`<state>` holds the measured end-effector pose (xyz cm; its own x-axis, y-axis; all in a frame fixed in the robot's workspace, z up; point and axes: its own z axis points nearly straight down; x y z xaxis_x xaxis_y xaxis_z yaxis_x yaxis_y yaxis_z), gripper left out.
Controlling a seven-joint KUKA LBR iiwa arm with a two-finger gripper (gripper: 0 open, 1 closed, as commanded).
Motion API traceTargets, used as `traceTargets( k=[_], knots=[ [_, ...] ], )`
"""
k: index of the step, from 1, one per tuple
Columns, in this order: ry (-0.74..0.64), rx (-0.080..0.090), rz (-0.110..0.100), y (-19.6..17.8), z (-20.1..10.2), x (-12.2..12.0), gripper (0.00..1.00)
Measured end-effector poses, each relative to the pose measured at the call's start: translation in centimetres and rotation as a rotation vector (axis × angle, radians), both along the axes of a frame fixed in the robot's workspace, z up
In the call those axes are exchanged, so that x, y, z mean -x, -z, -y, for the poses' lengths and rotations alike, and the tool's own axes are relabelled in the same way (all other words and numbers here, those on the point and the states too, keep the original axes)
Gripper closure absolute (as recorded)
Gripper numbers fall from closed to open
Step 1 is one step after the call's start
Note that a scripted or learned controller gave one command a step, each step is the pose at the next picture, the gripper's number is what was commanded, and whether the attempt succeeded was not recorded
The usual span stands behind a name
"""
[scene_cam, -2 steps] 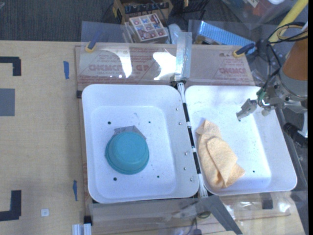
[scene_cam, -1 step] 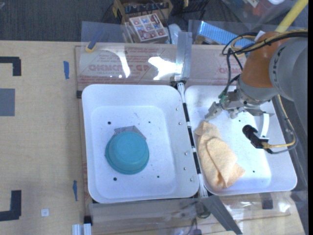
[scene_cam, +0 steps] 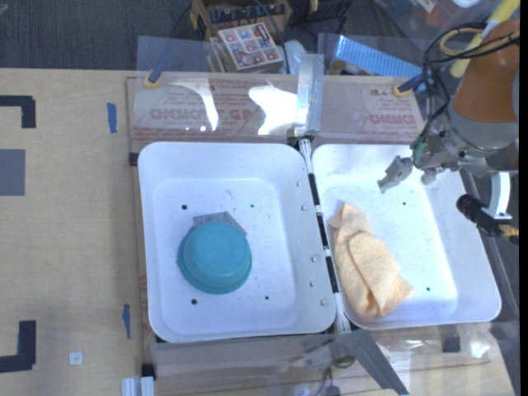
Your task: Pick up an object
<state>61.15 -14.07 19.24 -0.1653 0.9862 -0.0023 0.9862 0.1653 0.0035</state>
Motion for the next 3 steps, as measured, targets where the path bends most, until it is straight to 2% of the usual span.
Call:
traceTargets(
  k=[1, 2, 3],
  knots=[
    [-0.078, 0.0, 0.007, 10.3, -4.4, -0.1, 0.0],
    [0.085, 0.0, -0.001, 2.6, 2.8, 0.6, 0.0],
    [-0.168, 0.0, 0.004, 10.3, -2.2, -0.1, 0.0]
  ],
)
